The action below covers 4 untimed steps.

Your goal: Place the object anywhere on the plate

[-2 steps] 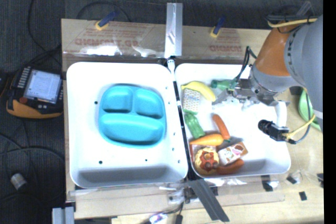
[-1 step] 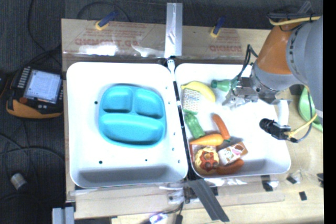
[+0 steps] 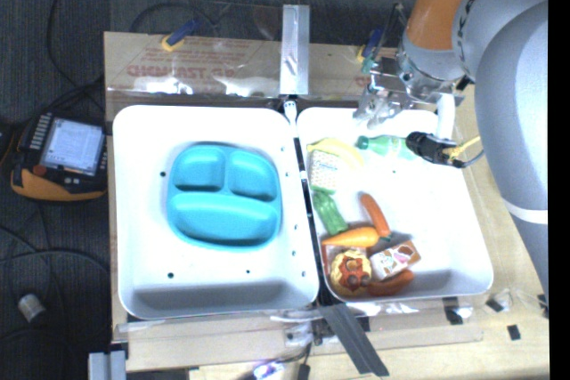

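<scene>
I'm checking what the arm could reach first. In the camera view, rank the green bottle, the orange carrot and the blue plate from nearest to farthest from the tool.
1. Green bottle: just below the tool, top of the right bin.
2. Orange carrot: lower in the right bin, among the toy food.
3. Blue plate: in the left bin.
</scene>
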Each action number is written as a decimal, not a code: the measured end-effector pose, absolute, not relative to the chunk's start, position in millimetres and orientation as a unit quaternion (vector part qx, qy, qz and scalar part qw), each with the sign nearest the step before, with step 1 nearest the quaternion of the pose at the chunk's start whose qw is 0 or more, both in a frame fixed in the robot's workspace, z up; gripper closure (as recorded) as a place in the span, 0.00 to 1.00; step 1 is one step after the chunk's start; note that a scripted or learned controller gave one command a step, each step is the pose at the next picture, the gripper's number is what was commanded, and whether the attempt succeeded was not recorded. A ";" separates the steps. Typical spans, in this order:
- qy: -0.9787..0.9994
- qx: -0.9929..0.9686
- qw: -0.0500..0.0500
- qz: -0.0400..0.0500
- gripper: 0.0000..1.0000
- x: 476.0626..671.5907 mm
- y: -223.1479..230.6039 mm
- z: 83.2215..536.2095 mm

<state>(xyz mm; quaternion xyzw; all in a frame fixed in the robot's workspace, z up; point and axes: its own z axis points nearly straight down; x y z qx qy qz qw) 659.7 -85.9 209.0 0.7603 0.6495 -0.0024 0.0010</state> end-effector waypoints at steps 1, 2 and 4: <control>0.678 0.735 0.000 -0.002 1.00 667.7 1.8 185.3; 0.741 0.671 -0.001 -0.002 1.00 613.0 65.3 182.7; 0.828 0.561 -0.001 -0.002 1.00 558.7 154.3 173.6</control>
